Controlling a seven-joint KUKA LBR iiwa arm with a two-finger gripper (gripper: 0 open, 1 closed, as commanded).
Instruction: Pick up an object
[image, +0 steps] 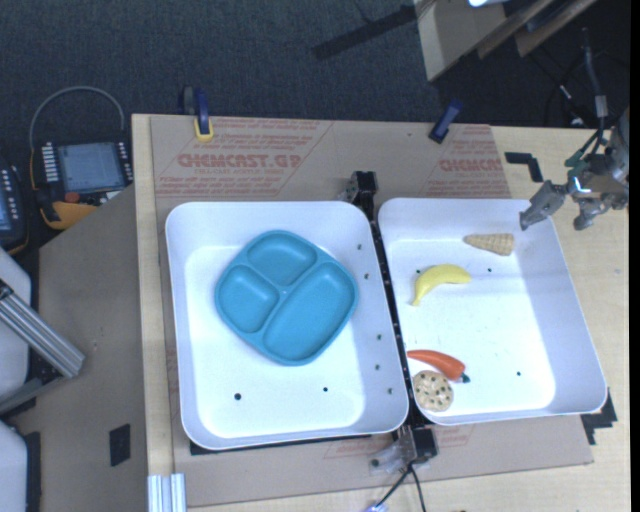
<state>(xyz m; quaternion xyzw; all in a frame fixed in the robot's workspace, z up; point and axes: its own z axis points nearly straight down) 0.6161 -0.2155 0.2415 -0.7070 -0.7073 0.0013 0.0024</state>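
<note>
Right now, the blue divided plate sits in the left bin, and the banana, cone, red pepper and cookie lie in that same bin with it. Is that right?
Not quite. The camera view shows the blue divided plate in the left bin, but the banana, cone, red pepper and cookie lie in the right bin.

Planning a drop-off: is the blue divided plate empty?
Empty: all three compartments of the blue divided plate show bare blue.

You can read red "CHEMCAST GP" print on the brown paper sheet under the bins, far left; the far-right repeat is too faint to read.
</note>
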